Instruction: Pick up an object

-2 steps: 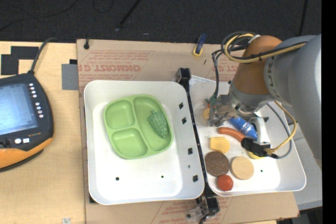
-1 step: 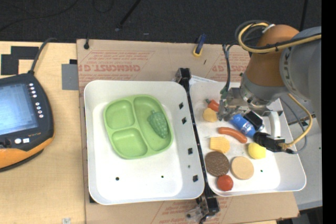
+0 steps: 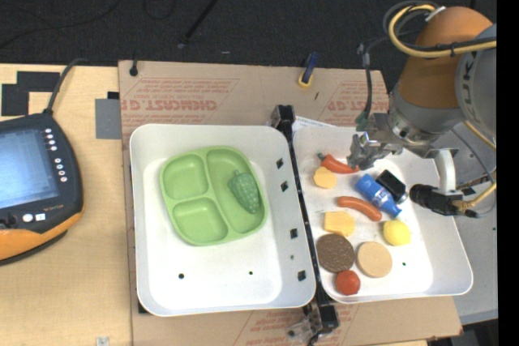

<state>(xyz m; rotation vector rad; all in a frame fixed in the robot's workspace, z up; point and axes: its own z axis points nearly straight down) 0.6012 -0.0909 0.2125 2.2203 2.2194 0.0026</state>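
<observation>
Hovering gripper (image 3: 362, 155) just above orange sausage (image 3: 336, 165) (right bin); finger state unclear.

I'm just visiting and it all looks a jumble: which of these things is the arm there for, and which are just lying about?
For the job:
gripper
toy food in the right bin: red sausage, blue can, brown cookie

Lying about:
green divided tray in the left bin
handheld screen
blue clamp

Toy foods (image 3: 357, 235) crowd the right bin (image 3: 454, 271); left bin's (image 3: 211, 288) near floor lies open.
</observation>
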